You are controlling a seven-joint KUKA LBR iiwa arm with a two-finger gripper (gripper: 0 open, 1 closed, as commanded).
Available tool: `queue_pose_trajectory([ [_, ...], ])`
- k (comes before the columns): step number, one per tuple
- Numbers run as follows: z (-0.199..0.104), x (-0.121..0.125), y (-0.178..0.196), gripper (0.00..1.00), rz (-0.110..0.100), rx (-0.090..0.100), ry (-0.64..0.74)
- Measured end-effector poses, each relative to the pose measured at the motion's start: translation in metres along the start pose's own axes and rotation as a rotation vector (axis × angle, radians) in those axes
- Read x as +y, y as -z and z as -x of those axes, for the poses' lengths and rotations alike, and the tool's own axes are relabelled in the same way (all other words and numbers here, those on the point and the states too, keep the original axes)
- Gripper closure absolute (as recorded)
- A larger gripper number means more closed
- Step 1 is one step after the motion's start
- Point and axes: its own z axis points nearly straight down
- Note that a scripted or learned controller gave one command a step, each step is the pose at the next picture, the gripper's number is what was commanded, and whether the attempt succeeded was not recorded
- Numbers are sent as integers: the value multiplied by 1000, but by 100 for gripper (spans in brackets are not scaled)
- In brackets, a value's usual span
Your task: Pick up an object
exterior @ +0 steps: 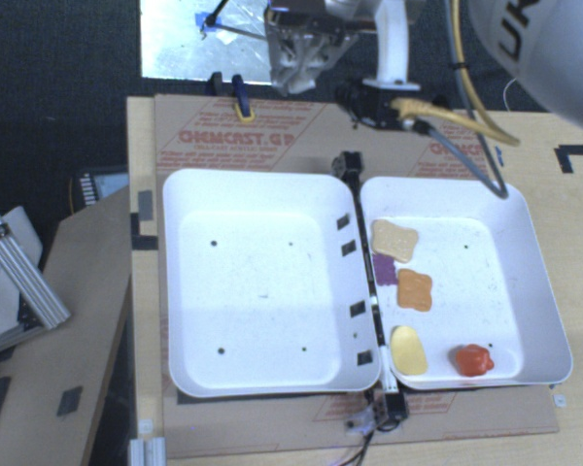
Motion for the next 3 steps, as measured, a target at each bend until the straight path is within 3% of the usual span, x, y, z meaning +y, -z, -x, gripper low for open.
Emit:
queue_pose_trajectory([
  [1,54,-43,-10,100,-9,-3,-3],
  [2,8,-48,-3,100,-6,-1,7],
  [3,0,-41,-3,100,-6,-2,3],
])
